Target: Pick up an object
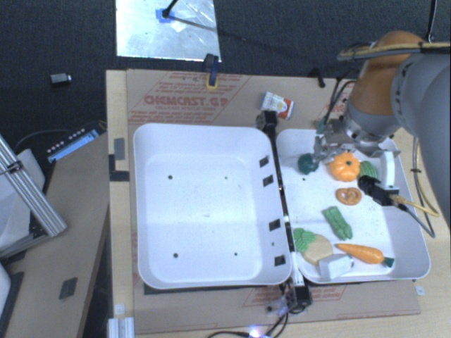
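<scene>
Two white bins, one well stocked.
You count one pumpkin [344, 167], one carrot [363, 253], one pretzel [347, 196], one dark green ball [307, 164].

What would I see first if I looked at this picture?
Probably the big grey arm with its orange band, reaching in from the right over the right bin. Below it lie bright toy foods: a small orange pumpkin, a pretzel and a carrot near the front. The left bin looks plain white.

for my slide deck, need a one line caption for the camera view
KUKA arm's gripper poised by a dark green object in the right bin, near a toy pumpkin, pretzel and carrot.
</scene>
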Controlling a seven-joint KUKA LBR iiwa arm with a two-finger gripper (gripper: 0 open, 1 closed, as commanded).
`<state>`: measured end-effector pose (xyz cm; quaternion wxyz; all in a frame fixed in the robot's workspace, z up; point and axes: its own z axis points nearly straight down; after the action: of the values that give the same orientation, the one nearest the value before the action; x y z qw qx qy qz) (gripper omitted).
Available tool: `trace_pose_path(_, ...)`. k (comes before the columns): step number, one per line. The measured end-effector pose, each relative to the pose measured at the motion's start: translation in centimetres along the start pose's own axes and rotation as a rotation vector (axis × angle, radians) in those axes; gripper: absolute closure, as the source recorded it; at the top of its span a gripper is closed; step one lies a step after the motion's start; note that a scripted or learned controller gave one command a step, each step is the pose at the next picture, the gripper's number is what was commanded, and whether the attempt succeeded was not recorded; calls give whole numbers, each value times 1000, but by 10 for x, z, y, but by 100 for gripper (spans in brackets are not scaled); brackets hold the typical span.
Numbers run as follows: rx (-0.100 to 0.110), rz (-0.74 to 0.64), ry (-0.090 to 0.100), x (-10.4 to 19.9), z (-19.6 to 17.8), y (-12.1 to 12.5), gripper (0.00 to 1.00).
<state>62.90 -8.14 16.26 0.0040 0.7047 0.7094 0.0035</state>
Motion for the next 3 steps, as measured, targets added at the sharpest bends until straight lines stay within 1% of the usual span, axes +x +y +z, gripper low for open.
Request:
trace_pose_path(1,-12,-1,-2,10,-152,42,100)
trace_pose_path(2,8,-1,1,36,-140,42,100)
trace_pose_path(3,9,-1,2,79,-122,42,100)
